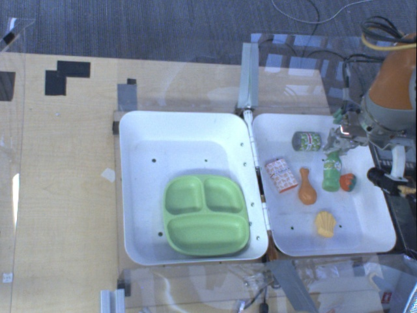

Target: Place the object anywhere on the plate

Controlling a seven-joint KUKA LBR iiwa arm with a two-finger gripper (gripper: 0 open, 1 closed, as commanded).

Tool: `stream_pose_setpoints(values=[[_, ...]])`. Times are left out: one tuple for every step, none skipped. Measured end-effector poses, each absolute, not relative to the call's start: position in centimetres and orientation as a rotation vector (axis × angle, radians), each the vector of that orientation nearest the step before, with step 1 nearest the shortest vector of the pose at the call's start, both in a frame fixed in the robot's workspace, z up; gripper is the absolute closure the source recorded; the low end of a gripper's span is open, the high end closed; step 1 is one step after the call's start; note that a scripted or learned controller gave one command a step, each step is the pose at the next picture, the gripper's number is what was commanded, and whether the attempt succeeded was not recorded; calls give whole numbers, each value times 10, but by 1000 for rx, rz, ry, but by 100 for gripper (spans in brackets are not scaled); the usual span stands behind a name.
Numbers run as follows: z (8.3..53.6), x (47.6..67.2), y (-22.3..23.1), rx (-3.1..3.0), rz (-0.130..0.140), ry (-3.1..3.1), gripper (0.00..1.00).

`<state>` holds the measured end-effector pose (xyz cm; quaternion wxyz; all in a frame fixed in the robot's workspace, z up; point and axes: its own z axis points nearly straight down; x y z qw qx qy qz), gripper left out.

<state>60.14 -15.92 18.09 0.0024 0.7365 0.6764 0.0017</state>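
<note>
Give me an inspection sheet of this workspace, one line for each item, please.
Surface: wooden bench with two white bins, left bin and right bin.
Job's things: green plate in left bin; right bin has can, green bottle, red and green toy, orange toy, yellow toy, packet.
Clutter: black tape patches.
Grippers: claw over the right bin, above the bottle.
Cables: loose cable on floor.
Surroundings: grey carpet.

Pincer (340,137) hovers above green bottle (331,170); plate (205,214) bare.
</note>
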Motion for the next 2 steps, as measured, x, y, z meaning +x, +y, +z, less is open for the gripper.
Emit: stream_pose_setpoints(values=[[170, 569, -95, 2137, 3, 2300, 100], [215, 559, -21, 2078, 6, 2351, 100]])
